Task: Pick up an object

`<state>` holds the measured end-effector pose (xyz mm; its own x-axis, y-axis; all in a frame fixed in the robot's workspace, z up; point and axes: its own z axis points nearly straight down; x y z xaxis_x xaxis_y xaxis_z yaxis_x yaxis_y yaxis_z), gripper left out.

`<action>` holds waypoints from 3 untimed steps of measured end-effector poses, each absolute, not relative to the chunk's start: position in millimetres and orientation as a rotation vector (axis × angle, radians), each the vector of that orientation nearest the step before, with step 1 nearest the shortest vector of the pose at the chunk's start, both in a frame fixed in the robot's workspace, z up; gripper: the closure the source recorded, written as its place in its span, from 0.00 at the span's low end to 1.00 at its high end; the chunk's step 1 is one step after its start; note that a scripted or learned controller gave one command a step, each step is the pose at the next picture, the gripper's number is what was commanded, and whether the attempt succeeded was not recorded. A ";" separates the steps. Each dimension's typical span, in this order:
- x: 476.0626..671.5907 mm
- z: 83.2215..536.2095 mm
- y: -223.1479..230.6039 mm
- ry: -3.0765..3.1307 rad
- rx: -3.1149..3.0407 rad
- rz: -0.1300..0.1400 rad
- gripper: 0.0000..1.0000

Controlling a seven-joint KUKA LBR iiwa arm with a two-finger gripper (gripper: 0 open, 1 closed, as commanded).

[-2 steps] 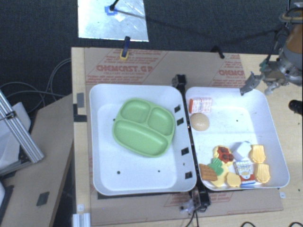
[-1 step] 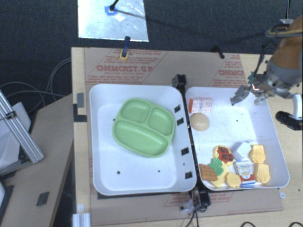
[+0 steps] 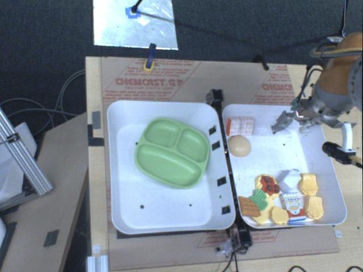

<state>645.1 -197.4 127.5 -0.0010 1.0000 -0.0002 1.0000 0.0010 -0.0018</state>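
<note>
I see my claw point(image 3: 282, 122) spread and holding nothing above the right bin point(image 3: 324, 169), so the pick remains, with toy food point(image 3: 281, 200) heaped below it.

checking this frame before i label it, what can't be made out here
- End effector, camera view: too small and blurred to tell how its fingers stand or whether anything is between them.
- Arm: cut off by the right edge beyond the orange band.
- Toy food pile in the right bin: pieces overlap, so the lower ones are partly hidden and hard to name.
- Printing on the small box: too small to read.
</note>
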 end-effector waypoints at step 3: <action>653.2 141.5 -197.2 -2.230 -2.220 -0.005 1.00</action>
<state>653.2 -197.2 141.5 -0.0043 1.0000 -0.0015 1.0000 0.0044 0.0062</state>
